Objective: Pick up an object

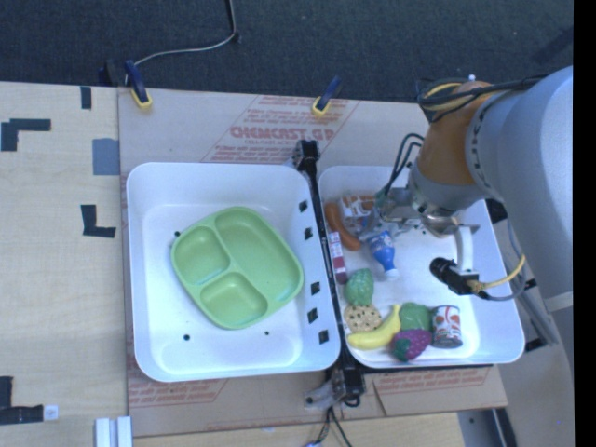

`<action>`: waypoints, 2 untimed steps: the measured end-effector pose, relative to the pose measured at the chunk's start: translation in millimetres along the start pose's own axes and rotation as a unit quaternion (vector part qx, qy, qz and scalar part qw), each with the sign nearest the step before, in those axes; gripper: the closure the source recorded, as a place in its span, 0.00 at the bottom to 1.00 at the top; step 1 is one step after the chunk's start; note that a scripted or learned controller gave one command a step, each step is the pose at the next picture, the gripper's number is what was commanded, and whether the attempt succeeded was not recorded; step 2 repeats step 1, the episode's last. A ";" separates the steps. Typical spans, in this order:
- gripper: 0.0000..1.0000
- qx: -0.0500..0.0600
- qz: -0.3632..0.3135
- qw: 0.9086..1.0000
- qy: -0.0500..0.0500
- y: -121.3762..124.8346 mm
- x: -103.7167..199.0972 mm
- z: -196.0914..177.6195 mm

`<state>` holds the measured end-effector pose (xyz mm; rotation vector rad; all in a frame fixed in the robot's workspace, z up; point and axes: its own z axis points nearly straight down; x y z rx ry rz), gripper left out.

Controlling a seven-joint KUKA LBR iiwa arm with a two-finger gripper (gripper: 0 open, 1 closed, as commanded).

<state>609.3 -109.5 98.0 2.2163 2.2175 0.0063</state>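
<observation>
the end effector (384, 214) sits low in the right bin (498, 333) over a small bottle (383, 252); whether it grips anything, i cannot tell. best to centre on one item, away from the carrot (338, 227), then lift straight up.

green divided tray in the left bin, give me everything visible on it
The green tray is a light green rounded-rectangle plate that looks like matte plastic, with three compartments: one long section along its upper right side and two smaller ones toward the lower left. All three hold nothing. It lies flat, right side up and turned at a diagonal, on the floor of the left bin, roughly central. Only the bin floor touches it.
</observation>
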 end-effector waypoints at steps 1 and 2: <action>1.00 0.003 -0.001 1.000 0.001 -9.2 70.1 -87.2; 1.00 0.003 -0.001 1.000 0.001 -9.2 70.1 -87.2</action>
